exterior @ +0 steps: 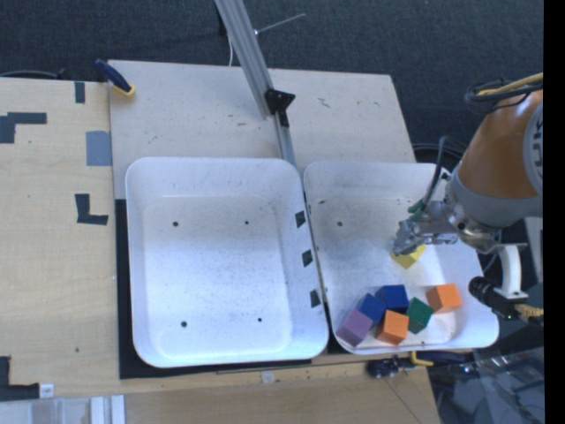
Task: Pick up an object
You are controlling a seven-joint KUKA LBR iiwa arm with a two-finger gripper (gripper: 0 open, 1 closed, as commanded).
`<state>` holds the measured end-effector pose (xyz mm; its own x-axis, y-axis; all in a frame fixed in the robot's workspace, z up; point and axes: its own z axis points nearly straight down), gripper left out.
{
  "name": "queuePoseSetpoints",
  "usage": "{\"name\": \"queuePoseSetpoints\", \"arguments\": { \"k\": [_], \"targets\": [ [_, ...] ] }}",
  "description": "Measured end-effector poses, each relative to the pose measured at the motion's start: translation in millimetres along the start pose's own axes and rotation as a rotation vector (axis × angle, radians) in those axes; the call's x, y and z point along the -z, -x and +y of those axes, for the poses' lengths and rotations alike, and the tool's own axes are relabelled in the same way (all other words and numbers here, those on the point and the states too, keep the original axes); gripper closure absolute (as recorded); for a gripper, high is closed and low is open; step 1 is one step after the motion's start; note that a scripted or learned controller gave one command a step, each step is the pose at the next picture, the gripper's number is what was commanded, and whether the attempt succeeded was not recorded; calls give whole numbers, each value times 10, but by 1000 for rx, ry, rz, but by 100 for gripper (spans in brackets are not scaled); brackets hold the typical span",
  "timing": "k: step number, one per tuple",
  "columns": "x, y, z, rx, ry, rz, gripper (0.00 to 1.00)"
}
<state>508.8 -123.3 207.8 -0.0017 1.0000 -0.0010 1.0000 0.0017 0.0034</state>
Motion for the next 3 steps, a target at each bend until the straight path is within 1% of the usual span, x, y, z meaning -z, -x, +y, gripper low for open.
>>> {"name": "queuePoseSetpoints", "arguments": {
  "k": [1, 2, 3],
  "targets": [
    [121, -533, 292, 6, -3, 3, 100],
    [39, -984, 547, 5, -5, 2, 100],
    [53, -1444, 711, 5, -4, 3, 100]
  ]
}}
